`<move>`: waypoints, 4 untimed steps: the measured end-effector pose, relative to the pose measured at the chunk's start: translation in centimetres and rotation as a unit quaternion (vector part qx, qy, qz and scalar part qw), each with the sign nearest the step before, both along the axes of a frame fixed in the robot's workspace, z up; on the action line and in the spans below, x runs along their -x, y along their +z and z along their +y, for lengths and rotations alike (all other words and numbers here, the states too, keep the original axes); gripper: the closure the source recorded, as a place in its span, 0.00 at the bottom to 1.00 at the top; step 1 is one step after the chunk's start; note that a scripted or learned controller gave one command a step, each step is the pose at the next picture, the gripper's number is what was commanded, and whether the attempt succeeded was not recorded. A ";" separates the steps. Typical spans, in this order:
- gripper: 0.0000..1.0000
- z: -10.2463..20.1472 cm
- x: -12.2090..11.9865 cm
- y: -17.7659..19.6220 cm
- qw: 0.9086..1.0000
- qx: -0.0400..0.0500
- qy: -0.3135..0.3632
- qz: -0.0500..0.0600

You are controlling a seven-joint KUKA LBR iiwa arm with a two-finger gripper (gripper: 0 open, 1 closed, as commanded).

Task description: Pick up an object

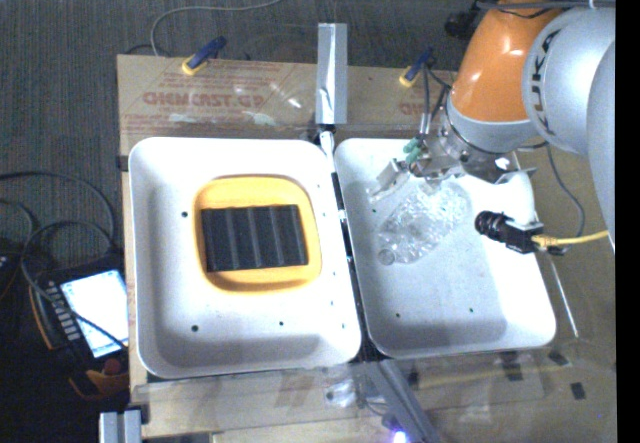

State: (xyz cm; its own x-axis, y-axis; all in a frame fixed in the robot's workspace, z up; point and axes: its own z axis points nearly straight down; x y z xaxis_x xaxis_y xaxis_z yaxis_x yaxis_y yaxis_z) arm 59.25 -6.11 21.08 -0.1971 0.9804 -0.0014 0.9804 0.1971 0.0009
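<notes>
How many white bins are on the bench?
2. The left bin holds a yellow tray with a black grille. The right bin holds a clear crinkly plastic thing, with the arm above it.

left bin [160, 331]: tray [257, 233] | right bin [500, 321]: clear object [420, 221]

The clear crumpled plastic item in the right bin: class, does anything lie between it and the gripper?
Nothing visible does. The gripper is right at the upper edge of the clear plastic item in the right bin. The yellow tray lies apart in the left bin.
</notes>
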 end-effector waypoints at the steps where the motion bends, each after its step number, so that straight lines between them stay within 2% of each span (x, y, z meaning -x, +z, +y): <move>1: 0.00 -4.4 1.1 -9.2 1.000 0.000 0.030 0.002; 2: 0.00 -4.6 3.2 -11.9 0.999 0.001 0.036 -0.008; 3: 1.00 -4.3 2.8 -10.6 0.999 0.000 0.038 -0.013; 4: 1.00 -1.8 0.1 -2.7 0.994 -0.001 0.105 0.000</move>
